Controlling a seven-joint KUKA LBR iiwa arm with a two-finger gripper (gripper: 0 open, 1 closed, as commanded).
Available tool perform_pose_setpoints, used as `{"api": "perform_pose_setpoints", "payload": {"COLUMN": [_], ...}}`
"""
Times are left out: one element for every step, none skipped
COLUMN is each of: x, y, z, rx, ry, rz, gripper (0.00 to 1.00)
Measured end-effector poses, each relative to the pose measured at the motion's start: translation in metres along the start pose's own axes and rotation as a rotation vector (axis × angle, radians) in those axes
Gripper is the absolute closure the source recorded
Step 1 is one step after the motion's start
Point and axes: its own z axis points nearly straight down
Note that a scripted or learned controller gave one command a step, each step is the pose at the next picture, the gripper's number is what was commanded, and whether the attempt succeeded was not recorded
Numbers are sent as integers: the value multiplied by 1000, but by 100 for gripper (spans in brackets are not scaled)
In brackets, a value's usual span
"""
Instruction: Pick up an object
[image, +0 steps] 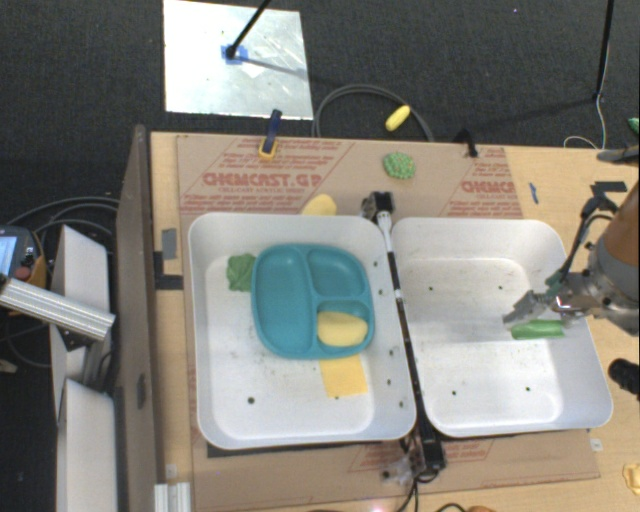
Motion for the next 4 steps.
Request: {"api": "perform_pose_setpoints", "payload": {"x": [-33, -32, 5, 107], "y": [48, 47, 128, 107], "z": [115, 101, 40, -30], "rx": [-5, -4, -11, -2], "ry": [-2, -1, -1, 2], "rz": [1, 1, -8, -6], "gripper": [0, 100, 100, 100]}}
